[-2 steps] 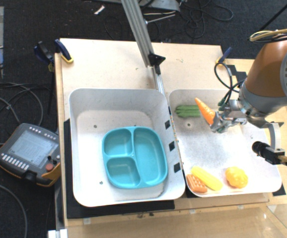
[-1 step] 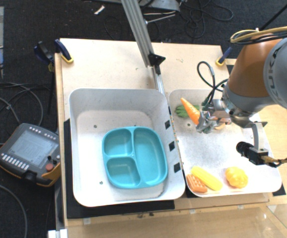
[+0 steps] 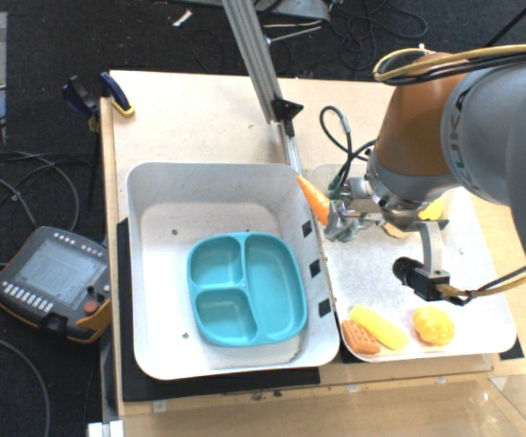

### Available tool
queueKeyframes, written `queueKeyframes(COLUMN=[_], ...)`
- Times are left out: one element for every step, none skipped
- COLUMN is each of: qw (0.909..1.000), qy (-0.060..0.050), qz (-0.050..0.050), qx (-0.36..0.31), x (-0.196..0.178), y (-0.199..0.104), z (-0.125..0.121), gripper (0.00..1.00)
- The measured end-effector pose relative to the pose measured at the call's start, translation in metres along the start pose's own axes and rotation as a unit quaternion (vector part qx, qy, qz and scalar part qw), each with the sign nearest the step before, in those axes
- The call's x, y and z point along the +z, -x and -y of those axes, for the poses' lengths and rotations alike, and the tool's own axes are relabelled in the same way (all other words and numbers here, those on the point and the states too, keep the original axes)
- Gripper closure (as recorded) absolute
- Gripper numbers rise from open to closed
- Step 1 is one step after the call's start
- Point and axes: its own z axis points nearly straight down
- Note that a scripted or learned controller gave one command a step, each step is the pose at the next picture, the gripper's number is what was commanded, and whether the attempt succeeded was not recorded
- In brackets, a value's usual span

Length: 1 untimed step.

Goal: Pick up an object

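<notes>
1. Carrot [image 3: 315, 199], a small orange toy, lies at the right bin's [image 3: 481, 340] left wall, just beside my gripper [image 3: 340, 224];
2. I judge it light, stiff and slick; grasp across its thick middle;
3. I cannot tell how the hand is set;
4. Teal divided tray [image 3: 246, 289] sits in the left bin [image 3: 154, 271].

I'm looking at a robotics lab: teach pendant [image 3: 52, 283] on dark carpet [image 3: 35, 80], loose cables [image 3: 13, 167], plywood surface [image 3: 199, 116].
</notes>
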Motion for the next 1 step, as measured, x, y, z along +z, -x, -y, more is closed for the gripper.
queueKeyframes(qw=[1.0000], qy=[0.000], qz=[0.000], qx=[0.001], x=[0.0004], y=[-0.0501], z=[-0.0039], gripper=[1.00])
